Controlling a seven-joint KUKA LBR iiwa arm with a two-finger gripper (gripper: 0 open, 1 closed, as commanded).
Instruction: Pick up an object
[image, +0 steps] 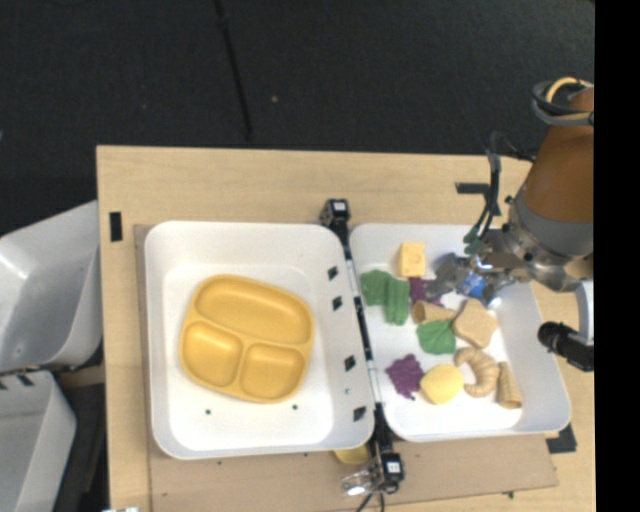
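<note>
Hovering low over the upper middle of the right shallow white bin (545, 400), the grey two-finger gripper (470, 280) sits just beside a small blue object (481, 290) and close to the tan toast-shaped foam piece (475, 324). Whether it is released or clenched, I cannot tell; the tip is too cluttered to read, and nothing is clearly between its tips.

Candidate things all lie in the right bin: yellow cheese-like block (411, 259) near the top, green leafy piece (387, 293) at left, small purple piece (419, 291) beside it, second green lump (436, 337), purple grape-like cluster (404, 374), round yellow lump (442, 383), curved tan croissant-shaped piece (480, 371), tan cone (508, 386) at the lower right.

Risks, as I judge them:
- Items are packed touching or nearly so. A descent probably lands on two at once, or wedges one tip on the toast and closes on air.
- Soft, rounded shapes likely squirt out sideways.
- Blue object is mostly hidden under the tool, so its pose is a guess.

Surroundings: left white bin (165, 400) holds a yellow three-compartment plastic tray (247, 336), well apart from the work. The black-clipped divider (352, 310) between the bins is near the green leafy piece; a grab there could foul the wall.
</note>
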